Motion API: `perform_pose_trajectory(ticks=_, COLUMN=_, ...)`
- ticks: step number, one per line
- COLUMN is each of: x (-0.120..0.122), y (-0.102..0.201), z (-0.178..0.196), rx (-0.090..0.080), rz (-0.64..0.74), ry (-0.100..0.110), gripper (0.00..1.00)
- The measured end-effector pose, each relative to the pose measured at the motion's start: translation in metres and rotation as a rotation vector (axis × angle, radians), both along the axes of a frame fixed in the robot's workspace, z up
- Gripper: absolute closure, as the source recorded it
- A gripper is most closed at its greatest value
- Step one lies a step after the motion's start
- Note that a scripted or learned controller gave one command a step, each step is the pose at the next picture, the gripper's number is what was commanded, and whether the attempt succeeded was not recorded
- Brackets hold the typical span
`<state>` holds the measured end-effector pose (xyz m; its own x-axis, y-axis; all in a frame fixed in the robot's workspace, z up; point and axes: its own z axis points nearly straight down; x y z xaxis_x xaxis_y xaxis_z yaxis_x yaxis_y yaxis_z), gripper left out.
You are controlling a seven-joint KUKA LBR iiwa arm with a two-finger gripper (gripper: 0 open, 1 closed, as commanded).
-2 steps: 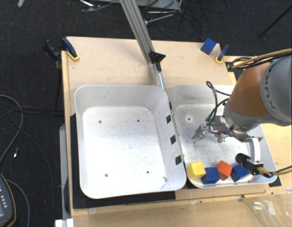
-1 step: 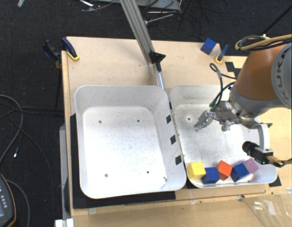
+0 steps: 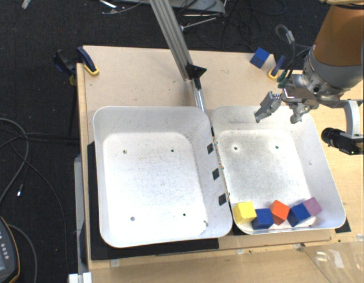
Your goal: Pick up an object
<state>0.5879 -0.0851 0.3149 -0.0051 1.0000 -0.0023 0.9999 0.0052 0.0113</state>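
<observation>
The two-finger metal hand [image 3: 282, 107] hangs over the far rim of the shallow white plastic right bin [image 3: 323, 158], its fingers spread apart with nothing between them, so it is released and carrying no load. Behind it the grey arm with the orange band [image 3: 341, 34] reaches in from the side. Taking the right bin as the landmark, all the likely targets lie huddled along its near edge, well apart from the hand: a small yellow cube [image 3: 245, 211], a dark blue cube [image 3: 263, 218] just beside it, an orange-red cube [image 3: 280, 210], another blue cube [image 3: 299, 214] and a pale purple cube [image 3: 313, 206] at the near corner. They sit touching or nearly so, which makes the grasp awkward. To do this step well, I judge the hand should travel across the bin toward the near edge and choose an end piece; the yellow cube has bare floor on one side. The fingers should straddle faces with free space, and come down straight so neighbours are not shoved against the wall. Beyond the right bin, a second shallow white bin [image 3: 111, 158] lies alongside on the tan wooden counter [image 3: 141, 75], and a lone blue block [image 3: 260, 57] rests on the counter past the bin's far rim.
</observation>
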Motion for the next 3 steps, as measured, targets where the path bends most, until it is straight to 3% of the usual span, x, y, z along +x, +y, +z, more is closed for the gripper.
perform_pose_trajectory(ticks=1, x=-0.013, y=0.042, z=-0.125, rx=0.004, rz=0.0, ry=0.021, gripper=0.0)
perform_pose_trajectory(ticks=3, x=-0.073, y=0.011, z=-0.12, rx=0.002, rz=-0.008, ry=0.015, gripper=0.0)
